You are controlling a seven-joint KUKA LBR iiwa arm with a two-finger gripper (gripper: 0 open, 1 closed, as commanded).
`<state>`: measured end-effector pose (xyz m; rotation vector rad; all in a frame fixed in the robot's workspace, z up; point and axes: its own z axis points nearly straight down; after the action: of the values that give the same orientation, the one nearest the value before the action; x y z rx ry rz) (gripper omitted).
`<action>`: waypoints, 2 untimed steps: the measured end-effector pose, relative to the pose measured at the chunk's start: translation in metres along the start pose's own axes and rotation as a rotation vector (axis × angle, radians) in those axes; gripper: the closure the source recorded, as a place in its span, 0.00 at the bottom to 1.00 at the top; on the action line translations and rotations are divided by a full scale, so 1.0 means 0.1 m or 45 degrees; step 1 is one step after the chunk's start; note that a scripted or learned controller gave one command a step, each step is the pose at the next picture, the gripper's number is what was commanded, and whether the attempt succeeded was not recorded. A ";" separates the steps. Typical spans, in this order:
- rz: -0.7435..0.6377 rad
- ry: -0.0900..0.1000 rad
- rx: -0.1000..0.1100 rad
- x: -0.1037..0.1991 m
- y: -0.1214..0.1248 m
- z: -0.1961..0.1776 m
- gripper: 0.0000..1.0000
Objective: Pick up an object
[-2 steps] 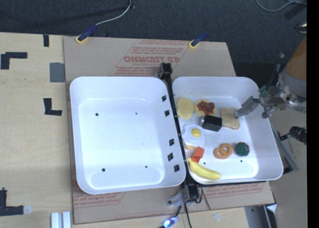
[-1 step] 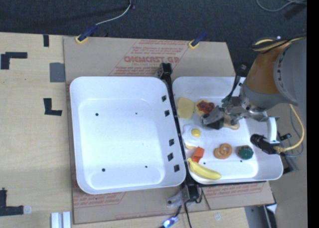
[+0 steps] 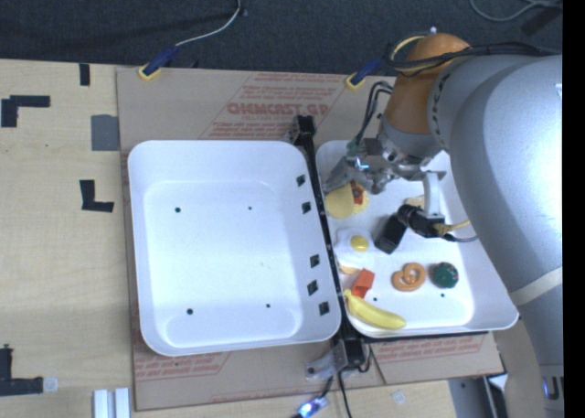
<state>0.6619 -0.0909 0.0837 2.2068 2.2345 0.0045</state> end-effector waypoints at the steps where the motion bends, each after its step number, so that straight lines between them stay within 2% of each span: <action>1: 0.005 -0.004 -0.007 -0.04 0.01 -0.14 1.00; 2: 0.005 -0.004 -0.004 -0.04 0.00 -0.13 0.00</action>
<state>0.6618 -0.0951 0.0964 2.2080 2.2270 0.0041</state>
